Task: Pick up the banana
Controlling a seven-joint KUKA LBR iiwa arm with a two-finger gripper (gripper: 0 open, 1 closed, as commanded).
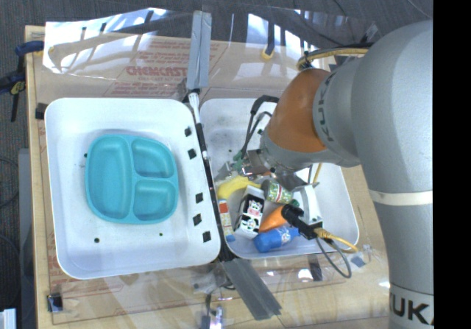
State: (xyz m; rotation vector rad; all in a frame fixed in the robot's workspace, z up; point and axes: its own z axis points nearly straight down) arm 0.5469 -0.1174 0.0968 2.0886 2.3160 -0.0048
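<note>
The banana is yellow and lies in the right bin near its left wall, partly under the arm's wrist. My gripper hangs just above and to the right of the banana, low in the bin, below the orange band of the arm. The wrist hides most of the gripper and the banana's right end. Whether the gripper touches the banana is unclear.
Crowded beside the banana are a black-and-white box, an orange carrot-like piece, a blue object and a small green bottle. The left bin holds a teal divided plate. A divider wall separates the bins.
</note>
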